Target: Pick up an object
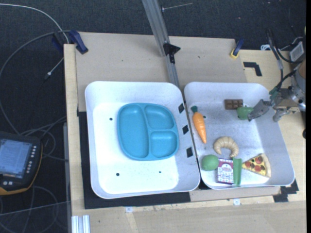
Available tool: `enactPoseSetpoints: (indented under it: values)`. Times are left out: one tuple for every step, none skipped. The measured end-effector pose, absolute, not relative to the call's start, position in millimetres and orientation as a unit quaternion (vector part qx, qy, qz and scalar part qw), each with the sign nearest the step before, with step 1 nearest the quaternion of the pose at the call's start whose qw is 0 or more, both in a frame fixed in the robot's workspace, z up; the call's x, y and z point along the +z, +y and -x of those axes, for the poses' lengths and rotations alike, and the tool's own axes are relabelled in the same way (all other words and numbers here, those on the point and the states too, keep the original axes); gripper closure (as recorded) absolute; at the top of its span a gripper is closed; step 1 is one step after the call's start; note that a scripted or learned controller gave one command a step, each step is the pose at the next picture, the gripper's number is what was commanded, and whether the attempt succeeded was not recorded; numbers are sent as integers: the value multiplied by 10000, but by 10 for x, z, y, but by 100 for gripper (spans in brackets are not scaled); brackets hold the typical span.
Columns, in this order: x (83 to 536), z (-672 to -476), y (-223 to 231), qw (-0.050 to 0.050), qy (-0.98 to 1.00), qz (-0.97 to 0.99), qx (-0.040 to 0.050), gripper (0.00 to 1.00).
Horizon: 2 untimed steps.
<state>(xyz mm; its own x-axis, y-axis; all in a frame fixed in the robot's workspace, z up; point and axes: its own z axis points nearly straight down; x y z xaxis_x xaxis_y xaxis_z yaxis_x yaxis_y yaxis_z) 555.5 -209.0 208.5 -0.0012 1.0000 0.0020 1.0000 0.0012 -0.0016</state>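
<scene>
My gripper (268, 113) hangs over the right bin (277, 149) near its upper right edge. Its two fingers stand apart, open, with nothing between them. A small green toy (243, 112) lies just left of the left fingertip (254, 113), touching or nearly touching it. A brown chocolate bar (233, 103) sits just above the green toy. Lower in the same bin lie an orange carrot (199, 125), a croissant (226, 145), a green ball (210, 162), a pink box (225, 172) with a green strip (237, 171) beside it, and a pizza slice (257, 165).
The left bin (102, 144) holds a blue divided plate (147, 131). A metal rail (158, 23) runs from the top down to the gap between the bins. Cables hang at the right edge by the arm. A teach pendant (17, 161) lies off the bench at the left.
</scene>
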Motion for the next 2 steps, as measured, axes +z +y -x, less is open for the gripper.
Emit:
enactPoseSetpoints:
  values:
    - [2085, -5555, -2089, 12, -7077, 7065, -2, 0]
    - [1495, -5597, -2010, 37, -7078, 7064, 12, 0]
